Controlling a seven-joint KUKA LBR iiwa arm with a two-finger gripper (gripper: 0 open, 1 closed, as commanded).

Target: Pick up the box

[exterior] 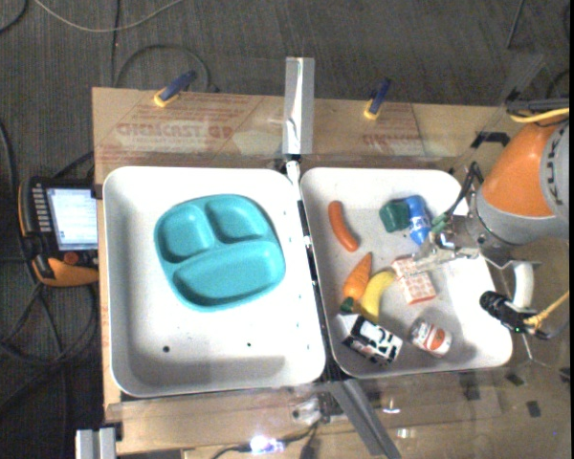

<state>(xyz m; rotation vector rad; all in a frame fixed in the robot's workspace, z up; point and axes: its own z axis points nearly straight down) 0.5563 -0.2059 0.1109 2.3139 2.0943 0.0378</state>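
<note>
Two white bins sit side by side on the desk (pixel 124 122); the box (pixel 414 280), small, flat and white with red print, lies tilted in the right bin (pixel 478 352) between a banana (pixel 377 293) and the bin's right wall, just under the pincer (pixel 438 240), whose state I cannot tell. A teal divided plate (pixel 220 249) fills the left bin (pixel 134 352). Grey carpet (pixel 77 27) with loose cables surrounds the desk.
</note>
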